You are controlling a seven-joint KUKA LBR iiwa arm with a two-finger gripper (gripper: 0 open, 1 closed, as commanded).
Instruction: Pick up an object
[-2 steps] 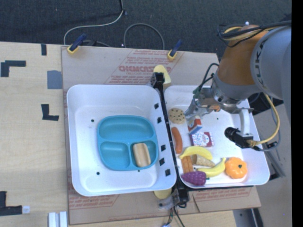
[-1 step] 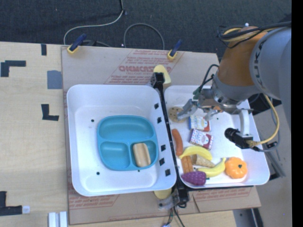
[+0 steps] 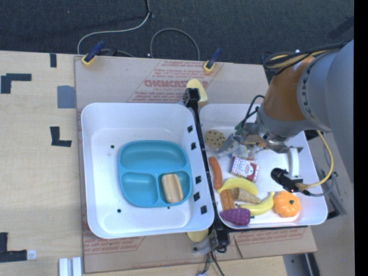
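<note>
Arm [image 3: 299, 94]: it is reaching in from the right of the frame, over the right bin.
Left bin [image 3: 98, 171]: it is lying in the middle of the frame and holding a blue tray [image 3: 144, 168]; a bread roll [image 3: 171, 188] is sitting in the tray's lower right compartment.
Right bin [image 3: 313, 211]: it is holding the toy food.
Gripper [image 3: 244, 142]: it is hanging over the upper part of the right bin, above the red packet [image 3: 244, 168]; I cannot tell how it is set.
Banana [image 3: 241, 184]: it is lying in the lower part of the right bin, between the sausage [image 3: 215, 172] and the small pumpkin [image 3: 286, 204].
Cookie [image 3: 215, 138]: it is lying at the upper left of the right bin.
Purple fruit [image 3: 235, 215]: it is lying at the lower edge.
</note>
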